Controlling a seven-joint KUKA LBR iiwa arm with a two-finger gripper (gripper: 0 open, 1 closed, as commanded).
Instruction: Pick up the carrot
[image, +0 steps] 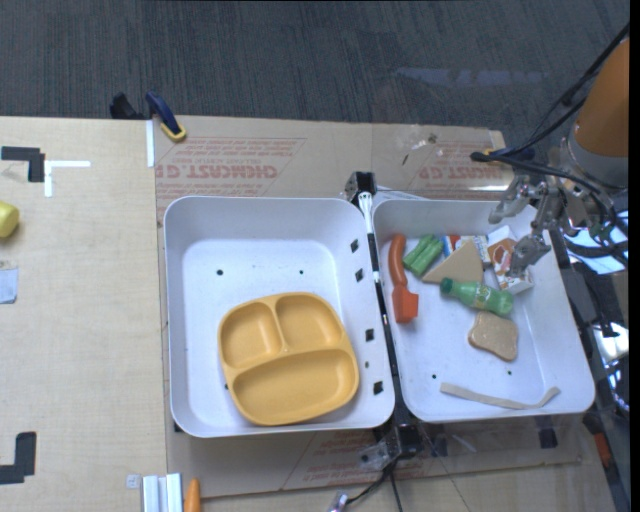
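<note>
Cardboard-covered bench (90, 330) with dark carpet behind it, two shallow white bins side by side on top. The carrot (400, 279) lies in the right bin (560, 385) against its left wall, lengthwise, orange-red, with a squarer orange end toward the camera; it is well to the left of the fingers and slightly lower in frame, nothing gripping it. Just beside the carrot's upper end sits a green toy vegetable (423, 253), then a tan wedge like a cheese slice (461, 265), both between the carrot and the fingers. A green bottle (478, 293) lies on its side just below-left of the fingers. A toast-shaped brown piece (494, 335) lies below that, and a pale strip (498, 398) lies near the bin's front wall. The gripper (524, 252) hangs over the right bin's upper right area, above a small red-and-white packet (497, 256); fingers sit close together, can't tell if they grip anything. The left bin (190, 330), far left of the fingers, holds a yellow divided plate (288, 357).
</note>
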